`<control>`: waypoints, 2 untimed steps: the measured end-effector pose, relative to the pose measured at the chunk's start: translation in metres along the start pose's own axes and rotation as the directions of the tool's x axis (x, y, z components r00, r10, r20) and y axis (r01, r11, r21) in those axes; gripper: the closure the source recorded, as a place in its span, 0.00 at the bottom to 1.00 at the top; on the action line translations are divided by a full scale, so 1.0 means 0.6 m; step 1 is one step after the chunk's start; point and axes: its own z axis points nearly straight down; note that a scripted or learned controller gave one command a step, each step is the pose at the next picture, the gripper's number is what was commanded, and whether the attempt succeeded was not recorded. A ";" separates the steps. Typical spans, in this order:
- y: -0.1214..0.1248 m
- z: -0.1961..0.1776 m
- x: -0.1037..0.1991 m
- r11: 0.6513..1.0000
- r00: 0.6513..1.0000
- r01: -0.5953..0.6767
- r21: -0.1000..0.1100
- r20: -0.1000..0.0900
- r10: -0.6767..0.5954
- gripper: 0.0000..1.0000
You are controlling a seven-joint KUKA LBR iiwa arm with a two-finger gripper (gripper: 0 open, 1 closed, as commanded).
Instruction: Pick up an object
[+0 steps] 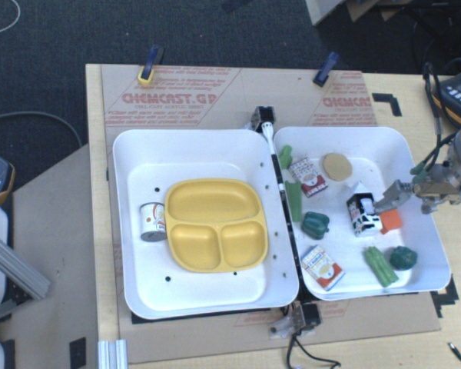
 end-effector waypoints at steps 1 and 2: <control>0.003 -0.007 0.000 1.000 1.000 0.003 -0.009 0.002 -0.003 0.00; -0.008 0.095 0.003 1.000 1.000 0.003 -0.002 -0.001 -0.003 0.00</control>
